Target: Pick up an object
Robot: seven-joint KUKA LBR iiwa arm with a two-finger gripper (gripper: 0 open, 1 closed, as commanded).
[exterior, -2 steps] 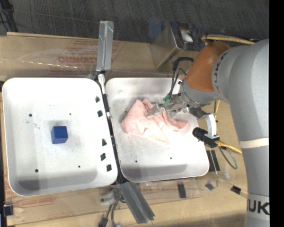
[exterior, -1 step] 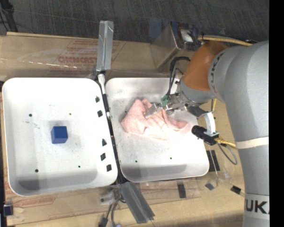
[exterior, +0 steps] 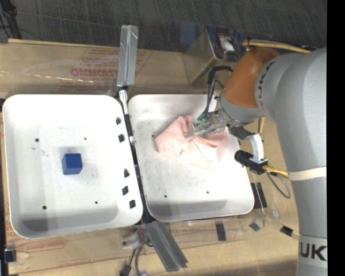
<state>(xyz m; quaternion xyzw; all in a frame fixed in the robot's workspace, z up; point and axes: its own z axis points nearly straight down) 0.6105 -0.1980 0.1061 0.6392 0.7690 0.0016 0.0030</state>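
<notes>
Reaching down into the right bin (exterior: 236, 203), the gripper (exterior: 202, 126) sits at the right side of a crumpled pink cloth (exterior: 178, 138); its metal tip touches or overlaps the fabric, but the fingers are too small and blurred to tell whether they are apart, together or pinching the cloth. The cloth lies in the upper middle of that bin, well clear of the walls. Dark cables loop just above the gripper, and a small black part (mounted on a white bracket) (exterior: 248, 157) juts out beside the bin's right rim. The grey arm (exterior: 290, 108) with its orange band covers the bin's upper right corner. In the left bin (exterior: 17, 154) a blue cube (exterior: 72, 163) rests alone, left of centre. Between the bins runs a divider with black clips. Faint red printing marks the cardboard (exterior: 69, 68) behind the left bin, unreadable. White letters "UK" show on the arm's base, cut off at the edge.
</notes>
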